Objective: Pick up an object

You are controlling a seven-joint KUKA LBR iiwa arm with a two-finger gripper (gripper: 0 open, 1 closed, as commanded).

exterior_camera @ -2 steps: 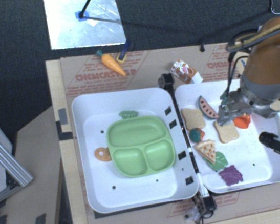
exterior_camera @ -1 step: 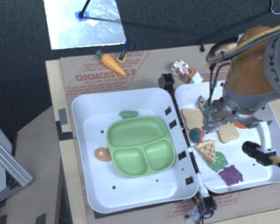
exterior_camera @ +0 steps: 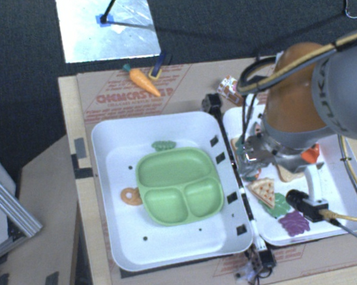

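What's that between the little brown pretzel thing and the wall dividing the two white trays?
In the camera view, a green divided plate lies between the pretzel and the dividing wall, in the left bin.

Dark blue-grey carpet floor [exterior_camera: 10, 70] surrounds the light tan wooden bench [exterior_camera: 47, 190]. A flat brown cardboard sheet with red print [exterior_camera: 119, 94] covers the bench top. A shiny silver metal plate [exterior_camera: 106, 23] lies on the carpet beyond the bench. An aluminium frame rail [exterior_camera: 1, 196] stands at left.
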